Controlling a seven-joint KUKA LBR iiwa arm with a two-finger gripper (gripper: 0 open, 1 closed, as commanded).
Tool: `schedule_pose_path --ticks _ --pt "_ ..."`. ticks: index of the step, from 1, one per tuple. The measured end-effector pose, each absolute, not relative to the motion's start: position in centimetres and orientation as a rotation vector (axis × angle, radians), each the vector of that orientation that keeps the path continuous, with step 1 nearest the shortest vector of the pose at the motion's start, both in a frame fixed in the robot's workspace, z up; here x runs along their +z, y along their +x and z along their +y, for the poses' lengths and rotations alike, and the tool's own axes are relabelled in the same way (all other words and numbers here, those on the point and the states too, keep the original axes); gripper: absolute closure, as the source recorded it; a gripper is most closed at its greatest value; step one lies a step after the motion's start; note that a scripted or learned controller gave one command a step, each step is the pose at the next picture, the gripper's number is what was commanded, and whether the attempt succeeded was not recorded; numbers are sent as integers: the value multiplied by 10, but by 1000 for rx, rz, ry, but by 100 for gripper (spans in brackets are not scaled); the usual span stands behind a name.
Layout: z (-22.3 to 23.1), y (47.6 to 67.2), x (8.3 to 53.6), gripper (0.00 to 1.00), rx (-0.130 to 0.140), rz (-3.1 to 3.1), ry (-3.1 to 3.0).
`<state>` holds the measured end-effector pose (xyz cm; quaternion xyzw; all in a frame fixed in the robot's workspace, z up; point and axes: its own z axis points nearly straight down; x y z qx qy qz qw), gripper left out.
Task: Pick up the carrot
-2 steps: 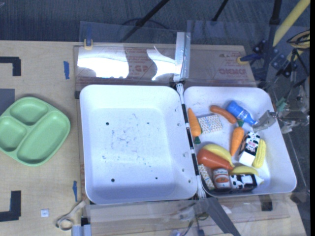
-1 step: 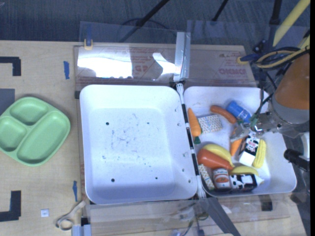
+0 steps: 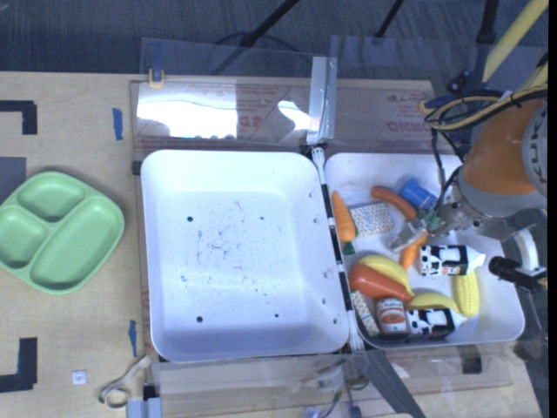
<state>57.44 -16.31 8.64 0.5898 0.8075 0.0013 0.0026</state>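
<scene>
The carrot (image 3: 344, 218) is orange with a green stub at its near end. It lies lengthwise against the left wall of the right bin (image 3: 509, 325). My gripper (image 3: 421, 231) hangs low over the middle of that bin, about a hand's width to the right of the carrot and apart from it. A small orange piece (image 3: 409, 253) lies just below the gripper tip. The grey arm with its orange band (image 3: 505, 159) comes in from the right.
The right bin is crowded: a sausage (image 3: 393, 201), a blue block (image 3: 416, 192), a banana (image 3: 387, 268), a red pepper (image 3: 374, 281), corn (image 3: 467, 293), a jar (image 3: 392, 314) and cow-patterned boxes (image 3: 444, 259). The left bin (image 3: 157, 259) adjoins it. A green divided plate (image 3: 57, 231) sits at the far left.
</scene>
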Motion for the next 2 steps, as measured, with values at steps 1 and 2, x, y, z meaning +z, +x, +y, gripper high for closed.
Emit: schedule_pose_path --ticks 1,2 --pt "-164 576 98 100 9 2526 1850" --pt "-140 668 188 100 2 2631 1709"
